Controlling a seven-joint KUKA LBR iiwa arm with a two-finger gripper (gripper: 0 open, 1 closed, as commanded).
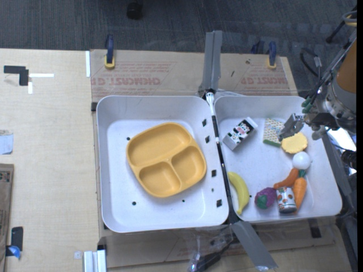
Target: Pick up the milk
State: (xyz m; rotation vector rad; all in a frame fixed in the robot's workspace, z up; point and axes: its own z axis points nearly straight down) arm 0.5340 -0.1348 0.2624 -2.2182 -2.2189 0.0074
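Milk (pixel 240 134) lying tilted near the right bin's (pixel 334 205) top-left corner. Gripper (pixel 302 127) spread wide, holding nothing, poised near the top-right corner above a sponge (pixel 273 131)

Red "CHEMCAST GP" print, upside down, on brown sheet (pixel 187 72) behind bins.

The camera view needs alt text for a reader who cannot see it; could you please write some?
A small black-and-white milk carton lies on its side in the right white bin, while the grey arm's gripper hovers to its right, above a yellow slice. The left white bin holds a yellow three-compartment plate.
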